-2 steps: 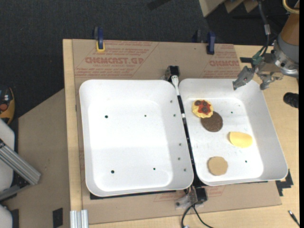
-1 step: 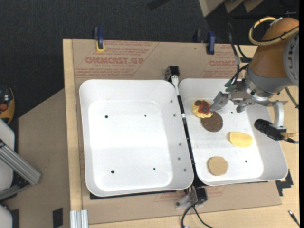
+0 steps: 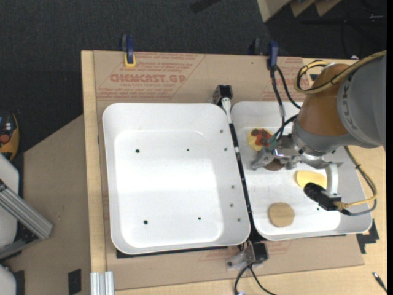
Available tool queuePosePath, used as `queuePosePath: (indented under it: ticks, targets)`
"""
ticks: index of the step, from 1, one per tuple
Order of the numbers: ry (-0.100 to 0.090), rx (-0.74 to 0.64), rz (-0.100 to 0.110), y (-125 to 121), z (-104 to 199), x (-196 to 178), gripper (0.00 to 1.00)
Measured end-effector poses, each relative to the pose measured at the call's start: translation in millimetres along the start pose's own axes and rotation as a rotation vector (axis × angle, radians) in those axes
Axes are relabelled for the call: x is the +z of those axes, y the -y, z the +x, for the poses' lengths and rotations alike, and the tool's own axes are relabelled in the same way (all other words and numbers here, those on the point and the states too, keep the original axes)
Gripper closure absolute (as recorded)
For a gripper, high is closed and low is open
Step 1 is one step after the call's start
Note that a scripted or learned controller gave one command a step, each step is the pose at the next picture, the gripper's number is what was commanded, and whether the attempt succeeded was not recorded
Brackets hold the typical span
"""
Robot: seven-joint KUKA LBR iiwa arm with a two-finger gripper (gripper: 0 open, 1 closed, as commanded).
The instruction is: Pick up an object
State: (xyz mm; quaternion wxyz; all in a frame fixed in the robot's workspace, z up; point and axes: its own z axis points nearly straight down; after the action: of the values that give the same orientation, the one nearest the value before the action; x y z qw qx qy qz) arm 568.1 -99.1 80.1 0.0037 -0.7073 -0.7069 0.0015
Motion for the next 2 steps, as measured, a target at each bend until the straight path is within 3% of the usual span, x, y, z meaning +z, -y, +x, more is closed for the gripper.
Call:
queuePosePath:
  ticks: [1, 2]
  targets:
    - [0.004, 0.001, -0.01, -2.7, -1.9, -15.3, 1.0]
    - [0.004, 0.001, -0.009, -2.4, -1.9, -14.7, 0.0]
